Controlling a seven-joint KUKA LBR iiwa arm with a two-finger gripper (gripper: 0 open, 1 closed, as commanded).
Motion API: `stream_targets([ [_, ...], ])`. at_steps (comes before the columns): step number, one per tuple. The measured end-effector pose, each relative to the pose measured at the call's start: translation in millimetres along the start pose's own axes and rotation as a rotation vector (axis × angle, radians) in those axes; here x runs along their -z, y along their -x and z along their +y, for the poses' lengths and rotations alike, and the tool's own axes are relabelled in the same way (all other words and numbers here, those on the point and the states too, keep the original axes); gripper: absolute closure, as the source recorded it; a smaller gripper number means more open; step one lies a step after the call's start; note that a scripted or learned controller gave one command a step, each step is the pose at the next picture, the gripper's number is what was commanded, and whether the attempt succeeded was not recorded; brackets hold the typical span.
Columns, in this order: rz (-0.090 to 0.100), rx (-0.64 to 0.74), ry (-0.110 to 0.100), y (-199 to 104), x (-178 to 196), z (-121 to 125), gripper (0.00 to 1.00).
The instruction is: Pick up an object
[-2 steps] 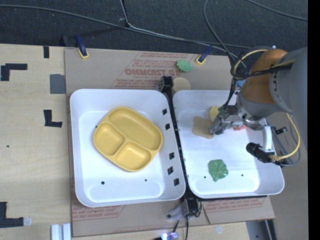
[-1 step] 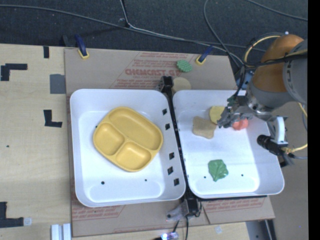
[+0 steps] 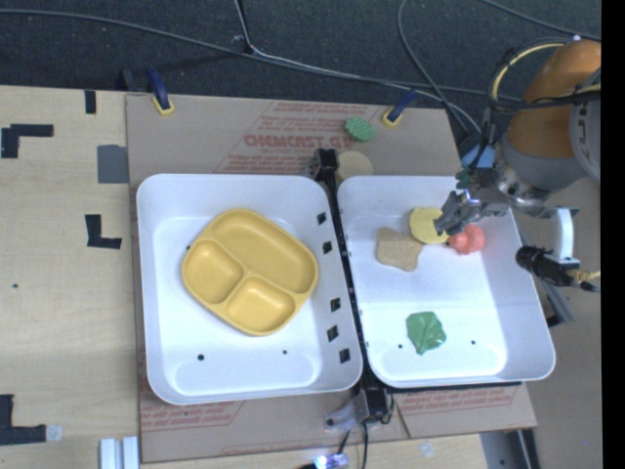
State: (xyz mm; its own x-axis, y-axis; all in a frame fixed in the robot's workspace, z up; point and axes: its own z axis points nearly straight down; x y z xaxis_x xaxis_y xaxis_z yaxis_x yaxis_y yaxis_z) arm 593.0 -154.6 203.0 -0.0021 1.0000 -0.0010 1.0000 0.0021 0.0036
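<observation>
The gripper is low in the right shallow white bin, at the flat yellow disc-shaped piece and beside the small red rounded piece. Finger opening and grasp cannot be determined. Judged step: reaching to grasp. The next move calls for closing on one piece, then lifting. A tan bread-shaped piece lies adjacent. The bins rest on a brown cardboard sheet.

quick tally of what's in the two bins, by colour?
Yellow: 2, the divided tray in the left bin and a round piece in the right bin
Tan: 1, a flat piece
Red: 1, a small item
Green: 1, a leafy item
Total: 5
Another green item lies on the cardboard, outside the bins.
</observation>
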Motion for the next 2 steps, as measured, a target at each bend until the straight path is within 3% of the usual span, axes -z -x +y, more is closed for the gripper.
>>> stream_targets([
  [1,0.0,-0.001,0.0,4,44,2,1.0],
  [2,0.001,0.003,-0.005,-48,30,10,1.0],
])
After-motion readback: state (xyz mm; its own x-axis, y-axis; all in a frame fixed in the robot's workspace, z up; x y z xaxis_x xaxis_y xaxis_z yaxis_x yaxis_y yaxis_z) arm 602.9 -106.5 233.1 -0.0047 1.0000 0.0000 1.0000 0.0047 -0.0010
